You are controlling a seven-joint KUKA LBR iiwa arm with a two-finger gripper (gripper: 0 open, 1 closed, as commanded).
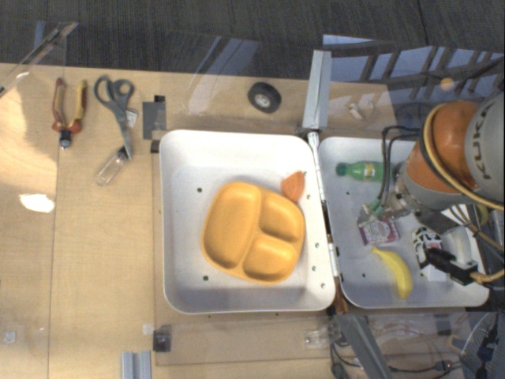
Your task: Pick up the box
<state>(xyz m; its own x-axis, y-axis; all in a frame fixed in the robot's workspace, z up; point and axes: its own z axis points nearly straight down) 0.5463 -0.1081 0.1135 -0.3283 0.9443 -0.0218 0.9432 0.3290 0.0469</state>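
We can read almost nothing — only part of a large dark letter, perhaps a "K", on the arm (481, 144); print on the small box (380, 230) is illegible.

Bright, even light; glare on bench's (31, 133) left.

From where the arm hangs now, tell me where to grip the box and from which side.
Grip the box across its short sides, coming straight down from above. It seems to lie flat on the right bin's floor, so its edges are the part to catch; the banana crowds its lower corner.
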